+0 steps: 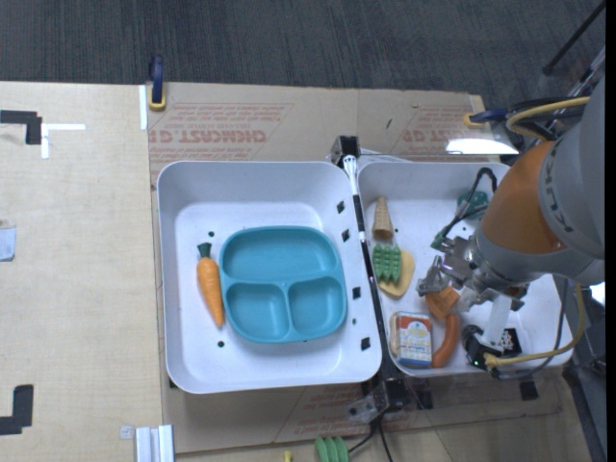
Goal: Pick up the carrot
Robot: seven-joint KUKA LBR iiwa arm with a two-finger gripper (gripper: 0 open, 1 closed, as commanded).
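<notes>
Left bin (173, 287): carrot (210, 287) lying beside teal three-compartment plate (285, 283), at its left edge. Right bin (423, 186): cone (383, 219), green toy (387, 261), small carton (414, 340), orange piece (448, 340). Claw (445, 292) low in right bin, well apart from carrot; open or closed impossible to tell.

The arm (539, 210) hides the claw's (445, 287) fingers and the bin's (414, 176) right side.

A robotics lab is showing here: a grey-and-orange arm (539, 210) is reaching over two white bins (178, 287) sitting on a clamped cardboard sheet (289, 128) with trailing cables (525, 359).
</notes>
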